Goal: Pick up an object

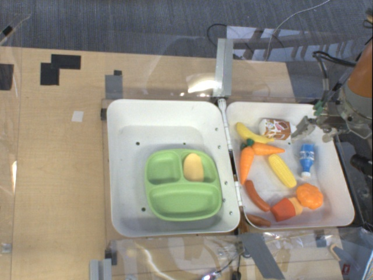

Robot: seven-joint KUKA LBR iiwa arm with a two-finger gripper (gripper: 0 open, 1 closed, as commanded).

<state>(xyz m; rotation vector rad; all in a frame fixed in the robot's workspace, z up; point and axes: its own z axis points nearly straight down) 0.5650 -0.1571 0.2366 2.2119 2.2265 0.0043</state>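
Two carrots (249, 158), two sausages (257, 196) — one corn cob (281, 170).

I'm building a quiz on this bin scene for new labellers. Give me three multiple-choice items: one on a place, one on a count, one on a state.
1. Where does the yellow egg-shaped item lie?
A. In the right bin beside the corn
B. In a top compartment of the green tray
C. On the bare bench

2. How many carrots are in the right bin?
A. Two
B. Four
C. None

3. How does the bottle stand?
A. Upright on its base
B. Inside the green tray
C. Lying on its side on the bin floor

Answers: 1 B, the item sits in the tray's upper right compartment in the left bin. 2 A, one carrot lies crosswise and another carrot points downward. 3 C, the bottle's length runs flat along the floor, below the gripper.
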